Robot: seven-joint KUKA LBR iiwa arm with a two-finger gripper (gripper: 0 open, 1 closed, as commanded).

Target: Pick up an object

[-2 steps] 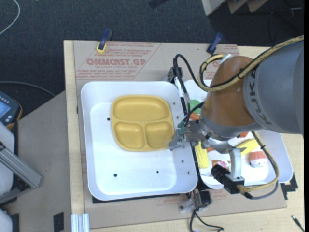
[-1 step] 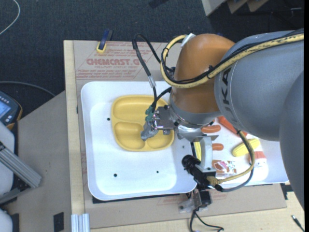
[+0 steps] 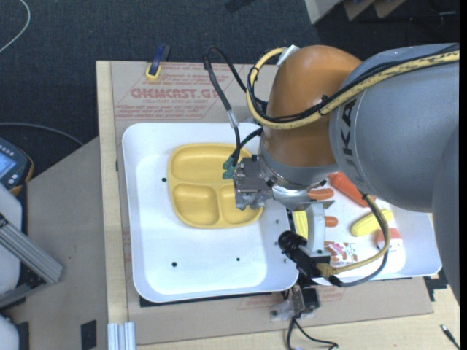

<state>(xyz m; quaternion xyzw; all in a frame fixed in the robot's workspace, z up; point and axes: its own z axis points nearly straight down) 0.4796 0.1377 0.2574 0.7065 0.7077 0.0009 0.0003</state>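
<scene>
A yellow divided plate (image 3: 198,184) lies in the left white bin (image 3: 197,275). My gripper (image 3: 248,188) hangs low over the plate's right rim, next to the wall between the two bins. The grey arm with its orange band (image 3: 314,100) covers most of the right bin (image 3: 416,265). Beside the arm in that bin lie an orange carrot-like piece (image 3: 349,189), a small sausage-like piece (image 3: 321,193), a yellow piece (image 3: 365,225) and a small printed packet (image 3: 340,252).
A brown board with red lettering (image 3: 168,93) lies under the bins, with a blue and yellow clip (image 3: 155,63) at its far edge. Black cables (image 3: 219,79) run along the arm. A black fitting (image 3: 295,250) sits at the bins' front edge.
</scene>
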